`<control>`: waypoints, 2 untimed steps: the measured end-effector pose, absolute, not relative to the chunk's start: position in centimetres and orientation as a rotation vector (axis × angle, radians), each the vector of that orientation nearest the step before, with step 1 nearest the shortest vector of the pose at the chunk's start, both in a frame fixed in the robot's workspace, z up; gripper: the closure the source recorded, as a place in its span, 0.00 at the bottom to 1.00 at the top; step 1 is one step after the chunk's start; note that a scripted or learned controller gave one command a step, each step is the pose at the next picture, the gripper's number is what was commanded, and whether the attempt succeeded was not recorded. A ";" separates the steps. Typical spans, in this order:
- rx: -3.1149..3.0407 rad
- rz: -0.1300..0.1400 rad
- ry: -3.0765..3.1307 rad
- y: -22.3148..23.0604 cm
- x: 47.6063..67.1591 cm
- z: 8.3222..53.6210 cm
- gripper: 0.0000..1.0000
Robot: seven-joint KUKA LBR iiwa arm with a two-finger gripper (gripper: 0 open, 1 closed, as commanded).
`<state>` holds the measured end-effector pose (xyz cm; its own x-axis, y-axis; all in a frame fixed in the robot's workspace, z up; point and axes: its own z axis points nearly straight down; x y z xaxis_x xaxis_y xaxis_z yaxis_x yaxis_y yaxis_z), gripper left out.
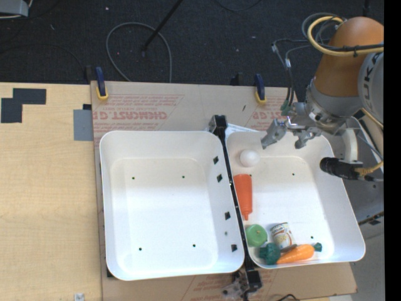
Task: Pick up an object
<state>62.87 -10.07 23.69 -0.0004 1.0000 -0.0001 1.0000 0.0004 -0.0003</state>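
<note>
Two yellow clamps (pixel 101 92) (pixel 260 94) pin a sheet of printed cardboard (pixel 156 108) to the wooden bench (pixel 44 199), with grey and dark patches (pixel 82 123) on the wood and black cables (pixel 138 36) looping over dark floor beyond.

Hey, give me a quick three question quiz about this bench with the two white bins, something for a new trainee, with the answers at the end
1. True or false: the white ball lies in the left bin.
2. Which thing lies closest to the orange carrot? A) the white ball B) the small can C) the orange block
3. Fill in: the gripper hangs above the ___ edge of the right bin.

Key:
1. False; it lies in the right bin, near the far end.
2. B
3. Far. It holds nothing between its open fingers.
</note>
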 end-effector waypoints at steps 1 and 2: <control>-2.218 0.006 -2.218 -7.2 55.1 18.5 0.00; -2.225 0.001 -2.217 -7.4 55.3 19.7 1.00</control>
<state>55.25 -7.39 19.65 0.0032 1.0000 0.0000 1.0000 -0.0032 -0.0010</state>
